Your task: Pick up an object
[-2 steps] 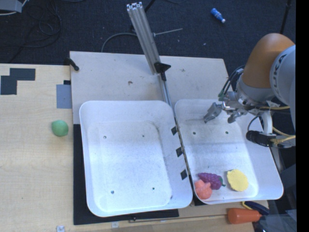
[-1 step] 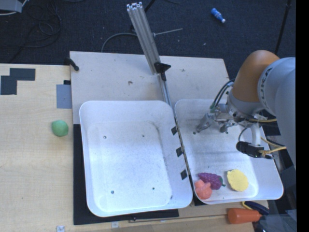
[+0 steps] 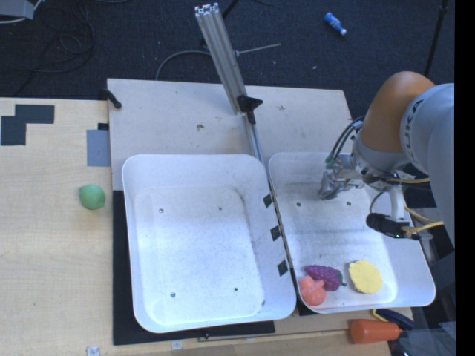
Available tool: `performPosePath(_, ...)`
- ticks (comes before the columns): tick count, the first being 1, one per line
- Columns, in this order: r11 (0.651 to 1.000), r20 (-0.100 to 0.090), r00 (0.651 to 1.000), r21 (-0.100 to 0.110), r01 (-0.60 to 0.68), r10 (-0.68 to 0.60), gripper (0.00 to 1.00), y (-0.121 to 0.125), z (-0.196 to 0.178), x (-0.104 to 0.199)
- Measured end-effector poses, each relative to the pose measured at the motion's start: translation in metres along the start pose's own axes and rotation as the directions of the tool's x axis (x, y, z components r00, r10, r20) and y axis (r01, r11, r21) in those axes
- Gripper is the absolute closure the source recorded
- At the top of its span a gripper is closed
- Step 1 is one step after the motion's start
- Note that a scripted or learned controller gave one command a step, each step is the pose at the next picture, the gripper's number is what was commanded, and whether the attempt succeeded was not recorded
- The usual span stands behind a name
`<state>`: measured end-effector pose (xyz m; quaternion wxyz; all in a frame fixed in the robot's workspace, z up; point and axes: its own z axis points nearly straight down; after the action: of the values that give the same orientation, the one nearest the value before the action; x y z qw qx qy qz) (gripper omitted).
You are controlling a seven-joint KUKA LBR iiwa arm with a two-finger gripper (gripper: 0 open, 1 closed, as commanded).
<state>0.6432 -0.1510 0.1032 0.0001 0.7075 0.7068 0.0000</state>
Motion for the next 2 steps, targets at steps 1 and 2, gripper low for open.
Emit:
performPosePath(1,1.000,0.001,1.000,-0.004,0.002,-0.002,1.00,-0.001,-0.050,-0.010)
performPosePath(2,1.000,0.000,1.000,-0.004,0.001,-0.001,1.00,0.001,-0.093,-0.008)
